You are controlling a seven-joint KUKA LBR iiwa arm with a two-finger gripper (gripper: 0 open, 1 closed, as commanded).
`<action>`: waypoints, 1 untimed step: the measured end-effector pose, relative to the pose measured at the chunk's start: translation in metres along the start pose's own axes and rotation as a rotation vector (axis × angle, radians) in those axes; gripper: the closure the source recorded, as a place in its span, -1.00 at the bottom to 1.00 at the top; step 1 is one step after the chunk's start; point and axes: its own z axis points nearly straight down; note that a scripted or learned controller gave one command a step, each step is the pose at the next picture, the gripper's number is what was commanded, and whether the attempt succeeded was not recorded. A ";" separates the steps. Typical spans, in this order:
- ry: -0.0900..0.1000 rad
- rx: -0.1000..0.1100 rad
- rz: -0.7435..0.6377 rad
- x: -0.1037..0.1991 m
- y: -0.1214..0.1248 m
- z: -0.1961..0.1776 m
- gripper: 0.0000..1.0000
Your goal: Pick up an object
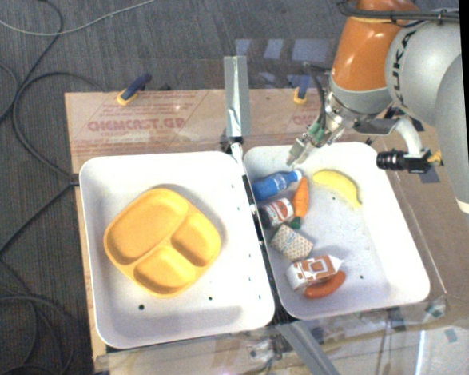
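Observation:
My gripper (298,154) hangs over the far edge of the right bin (398,235), slanting down and to the left from the orange-banded wrist (364,41). Its tip is just above the white cap end of a blue bottle (273,185) lying at the bin's far left. Nothing shows in the gripper. Beside the bottle lie an orange carrot (301,196) and a yellow banana (338,185). Nearer the camera are a small red-labelled can (278,212), a patterned wedge (290,240), a white and red carton (312,269) and a red sausage (326,285).
The left bin (115,311) holds a yellow divided plate (164,240). A grey upright bar (234,102) stands at the far end of the wall between the bins. Cables (21,117) lie on the floor to the left. The right bin's right half is bare white.

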 end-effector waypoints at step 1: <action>0.000 0.000 0.000 0.000 0.000 0.000 -1.00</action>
